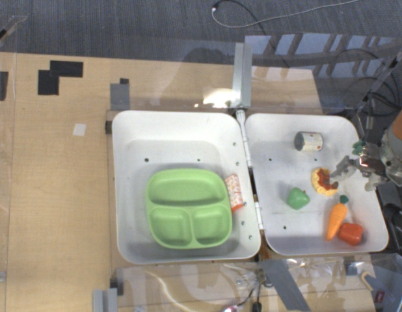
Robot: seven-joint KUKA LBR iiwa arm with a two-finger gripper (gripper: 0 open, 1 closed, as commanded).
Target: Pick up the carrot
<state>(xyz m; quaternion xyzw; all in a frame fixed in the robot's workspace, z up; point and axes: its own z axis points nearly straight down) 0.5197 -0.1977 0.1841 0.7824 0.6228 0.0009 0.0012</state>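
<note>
Two bins: shallow white trays with rounded corners and smooth matte floors, left bin (133,174) and right bin (272,135) side by side, their inner rims nearly touching along a grey divider.
Bench: pale wood-tone surface (51,194), with black tape marks at its upper left.
Left bin contents: a light green plastic plate (188,208), rounded rectangle, three compartments; a small orange-and-white patterned packet (234,192) lies just beside the plate's right edge.
Right bin contents: a short grey-and-white cylinder (309,142) on its side near the far wall; a round green toy pepper (297,198); a flat yellow piece with a red centre (324,182); a red-orange block (350,233).
Carrot: orange tapered cone with a small green top (337,218), smooth plastic look; lies in the near right part of the right bin, green end toward the far side, tip pointing near-left.
Carrot contacts: lower right flank touches or almost touches the red-orange block; apart from the yellow piece and the green pepper.
Open room: bare floor lies left of the carrot toward the pepper; the bin's near rim and right wall are close by.
Gripper: grey (358,168), above the right bin's right side, between the yellow piece and the right wall, just beyond the carrot's green end.
Fingers: appear spread, one (343,167) reaching toward the yellow piece; nothing sits between them.
</note>
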